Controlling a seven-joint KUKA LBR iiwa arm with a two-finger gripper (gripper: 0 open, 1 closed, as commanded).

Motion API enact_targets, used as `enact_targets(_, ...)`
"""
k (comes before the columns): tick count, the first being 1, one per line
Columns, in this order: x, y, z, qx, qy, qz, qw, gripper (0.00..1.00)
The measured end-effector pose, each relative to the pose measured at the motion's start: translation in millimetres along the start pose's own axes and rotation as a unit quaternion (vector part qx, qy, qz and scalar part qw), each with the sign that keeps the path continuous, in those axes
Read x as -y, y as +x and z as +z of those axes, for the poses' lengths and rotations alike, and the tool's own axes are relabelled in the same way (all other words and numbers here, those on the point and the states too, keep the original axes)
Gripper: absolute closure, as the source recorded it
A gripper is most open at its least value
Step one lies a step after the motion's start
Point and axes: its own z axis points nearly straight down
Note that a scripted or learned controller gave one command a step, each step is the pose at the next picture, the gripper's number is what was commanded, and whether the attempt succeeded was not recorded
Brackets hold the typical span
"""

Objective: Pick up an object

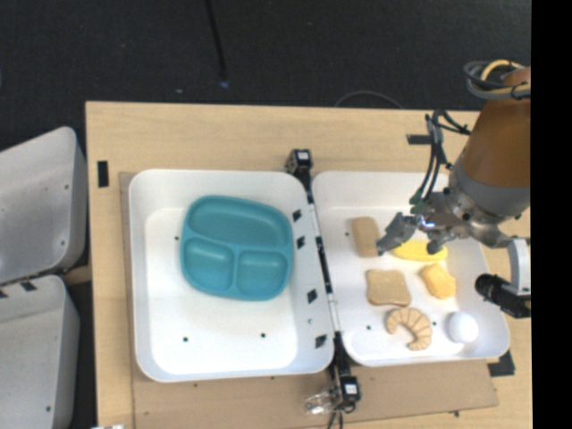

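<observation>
The right bin holds several toy foods: a tan bread piece, a toast slice, a croissant, a yellow cheese block, a white egg and a yellow banana-like piece. My gripper hangs over the yellow piece at the bin's middle, just right of the bread piece. Its dark fingers point down-left and stand apart, with nothing seen between them. The arm's orange band rises above it on the right.
The left bin bears a teal divided plate. A black clip sits at the top of the divider between the bins, another at the bottom. Grey panels stand off the bench's left side.
</observation>
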Motion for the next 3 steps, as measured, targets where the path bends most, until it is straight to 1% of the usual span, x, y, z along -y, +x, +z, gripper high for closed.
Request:
enact_targets(1,-2.1,0.3,-5.7,0.001,-0.006,-0.002,1.0,0.0)
enact_targets(2,-2.9,2.0,36.5,0.001,-0.004,0.0,1.0,0.0)
enact_targets(3,-0.4,10.1,85.1,0.001,-0.004,0.002,1.0,0.0)
